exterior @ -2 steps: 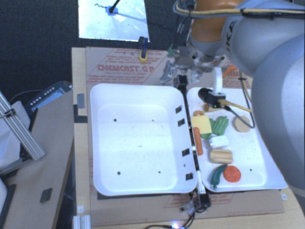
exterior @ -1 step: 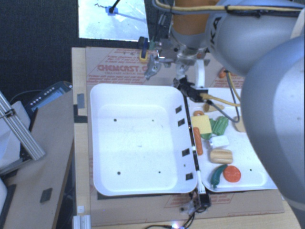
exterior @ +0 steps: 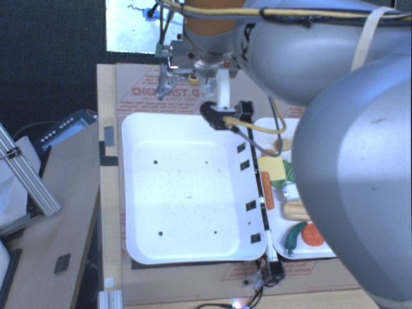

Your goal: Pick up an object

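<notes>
At the far edge of the left bin (exterior: 138, 192), the gripper (exterior: 193, 85) hangs with nothing between its parted fingers. Pickable items, a sausage (exterior: 267, 191) and green pepper (exterior: 293, 236) among them, crowd the right bin (exterior: 302, 253), partly hidden under the arm.

Your bench (exterior: 109, 172) carries brown printed cardboard (exterior: 138, 89) with two white bins on it: left bin (exterior: 187, 192) mid-bench, right bin (exterior: 283, 253) touching it toward the right edge.
</notes>
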Available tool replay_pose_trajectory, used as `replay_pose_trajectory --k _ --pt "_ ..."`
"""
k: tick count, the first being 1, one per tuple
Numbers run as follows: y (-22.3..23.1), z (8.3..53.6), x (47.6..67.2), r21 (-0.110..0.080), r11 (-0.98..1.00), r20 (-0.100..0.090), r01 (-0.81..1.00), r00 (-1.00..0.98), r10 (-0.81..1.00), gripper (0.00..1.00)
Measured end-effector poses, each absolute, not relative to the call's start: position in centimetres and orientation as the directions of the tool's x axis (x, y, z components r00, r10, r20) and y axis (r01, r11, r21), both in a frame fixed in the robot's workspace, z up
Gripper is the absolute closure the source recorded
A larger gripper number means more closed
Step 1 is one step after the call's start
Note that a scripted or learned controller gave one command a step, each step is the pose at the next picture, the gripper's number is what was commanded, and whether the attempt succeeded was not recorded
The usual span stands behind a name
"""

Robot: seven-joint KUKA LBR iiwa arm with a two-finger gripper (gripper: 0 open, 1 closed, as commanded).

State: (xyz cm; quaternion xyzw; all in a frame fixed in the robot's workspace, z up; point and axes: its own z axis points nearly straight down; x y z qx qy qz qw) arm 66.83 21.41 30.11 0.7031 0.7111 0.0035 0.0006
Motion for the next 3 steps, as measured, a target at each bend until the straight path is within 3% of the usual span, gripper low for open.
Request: replay_pose_trajectory --k 1,2,3 --pt "20.9 31.1 66.9 0.005 0.009 0.001 1.000 -0.009 1.000 1.00" --pt "23.7 44.8 64.4 0.016 0.009 0.008 1.000 -0.009 1.000 1.00" --pt "23.5 54.0 53.8 0.005 0.010 0.005 1.000 -0.010 1.000 1.00"
